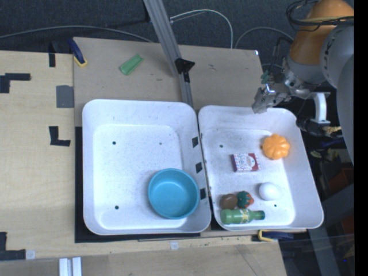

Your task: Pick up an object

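Note:
The right bin (299, 171) holds an orange pumpkin-shaped toy (275, 146), a small red and white packet (245, 163), a white egg-like ball (268, 191), a brown and green toy (237, 200) and a green bottle (242, 215) lying on its side. My gripper (262, 103) hangs over the far rim of the right bin, up and left of the orange toy, apart from every object. Nothing shows between its fingers.
A blue bowl (172, 192) sits in the near right corner of the left bin (115, 154). A grey pole (164, 30) runs down to the gap between the bins. A green block (130, 64) lies on the bench behind the left bin.

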Controlling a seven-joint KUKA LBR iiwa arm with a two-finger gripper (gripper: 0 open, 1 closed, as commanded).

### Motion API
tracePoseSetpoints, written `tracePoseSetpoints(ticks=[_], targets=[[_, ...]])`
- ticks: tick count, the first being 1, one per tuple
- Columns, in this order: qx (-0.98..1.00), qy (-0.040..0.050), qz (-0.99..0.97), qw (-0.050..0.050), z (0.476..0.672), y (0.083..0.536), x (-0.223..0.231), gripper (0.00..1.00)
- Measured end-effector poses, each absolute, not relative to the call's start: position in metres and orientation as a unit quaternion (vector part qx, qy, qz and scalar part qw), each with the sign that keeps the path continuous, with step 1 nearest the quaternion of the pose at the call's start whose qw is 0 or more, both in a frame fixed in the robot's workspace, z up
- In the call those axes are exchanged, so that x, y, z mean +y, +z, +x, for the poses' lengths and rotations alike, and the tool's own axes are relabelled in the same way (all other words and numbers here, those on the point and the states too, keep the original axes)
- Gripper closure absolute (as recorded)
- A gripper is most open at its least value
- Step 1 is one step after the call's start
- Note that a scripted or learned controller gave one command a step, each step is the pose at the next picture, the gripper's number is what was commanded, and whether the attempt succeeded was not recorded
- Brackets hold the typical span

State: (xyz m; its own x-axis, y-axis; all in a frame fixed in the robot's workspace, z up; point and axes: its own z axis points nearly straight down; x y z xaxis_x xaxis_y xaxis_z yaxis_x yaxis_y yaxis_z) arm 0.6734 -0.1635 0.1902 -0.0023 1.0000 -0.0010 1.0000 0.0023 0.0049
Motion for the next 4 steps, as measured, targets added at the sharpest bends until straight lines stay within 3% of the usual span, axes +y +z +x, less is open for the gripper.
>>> tracePoseSetpoints(ticks=[1, 3, 4], targets=[[0.708, 0.0012, 0.707, 0.002, 0.674, 0.254, -0.163, 1.0], [0.709, -0.0001, 0.705, -0.001, 0.675, 0.242, -0.067, 1.0], [0.71, -0.0001, 0.704, -0.001, 0.666, 0.245, -0.004, 1.0]])
